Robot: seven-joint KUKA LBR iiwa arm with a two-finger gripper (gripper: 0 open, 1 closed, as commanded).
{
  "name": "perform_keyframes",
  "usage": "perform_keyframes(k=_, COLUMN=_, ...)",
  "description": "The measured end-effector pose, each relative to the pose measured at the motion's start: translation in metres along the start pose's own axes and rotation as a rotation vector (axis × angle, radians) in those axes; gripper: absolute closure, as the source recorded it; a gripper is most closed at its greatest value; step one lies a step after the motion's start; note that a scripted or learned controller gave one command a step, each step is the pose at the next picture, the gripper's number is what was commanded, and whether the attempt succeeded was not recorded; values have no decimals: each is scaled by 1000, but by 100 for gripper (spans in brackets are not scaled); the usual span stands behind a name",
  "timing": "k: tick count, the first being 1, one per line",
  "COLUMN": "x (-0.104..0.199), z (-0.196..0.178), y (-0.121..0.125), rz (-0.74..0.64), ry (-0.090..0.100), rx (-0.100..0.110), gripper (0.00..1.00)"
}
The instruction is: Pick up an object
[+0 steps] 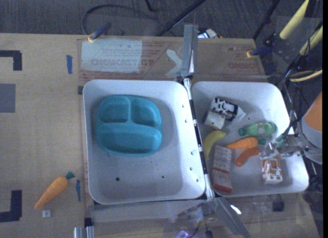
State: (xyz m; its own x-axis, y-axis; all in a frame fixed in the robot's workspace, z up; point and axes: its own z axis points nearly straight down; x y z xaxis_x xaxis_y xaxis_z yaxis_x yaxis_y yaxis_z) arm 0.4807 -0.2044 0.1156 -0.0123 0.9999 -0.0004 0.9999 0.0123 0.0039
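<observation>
The right bin holds several small items. A black-and-white carton lies at the back. A green bottle, an orange carrot and an orange sausage shape lie in the middle. A yellow banana and a red-and-white packet lie along the bin's left wall. An orange-and-white carton sits at the front right. My gripper reaches in from the right, low over the bin. It is just above that carton and right of the carrot. Nothing visibly hangs from it.
The left bin holds a blue divided plate. A toy carrot lies on the bench outside the bins at the front left. A metal divider runs between the bins. Cables and stands crowd the far right.
</observation>
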Motion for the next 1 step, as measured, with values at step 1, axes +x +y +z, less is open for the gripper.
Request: perform_keyframes(k=1, x=72, z=-129, y=33, rz=-63, ry=1, rx=3, gripper=100)
